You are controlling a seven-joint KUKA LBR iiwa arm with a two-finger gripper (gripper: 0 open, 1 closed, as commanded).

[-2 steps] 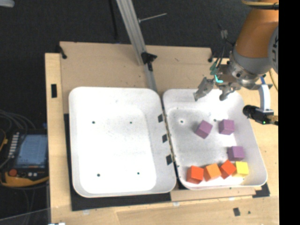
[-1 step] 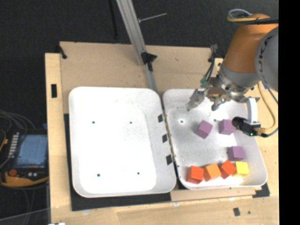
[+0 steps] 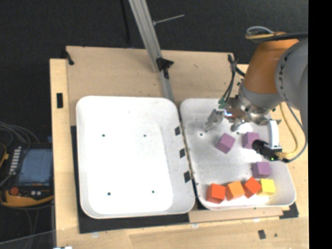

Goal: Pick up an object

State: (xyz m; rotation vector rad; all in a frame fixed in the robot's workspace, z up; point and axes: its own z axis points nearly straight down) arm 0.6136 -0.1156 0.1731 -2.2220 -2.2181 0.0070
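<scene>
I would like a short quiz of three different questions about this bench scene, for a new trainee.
1. True or false: the small purple foam cubes lie in the left shallow white bin.
2. How many purple cubes lie in the right shallow white bin?
3. Which colour is the cube at the right end of the bottom row: A orange, B yellow, C purple?

Key:
1. False; they lie in the right bin.
2. Three.
3. B; the yellow foam cube sits right of three orange foam cubes.
</scene>
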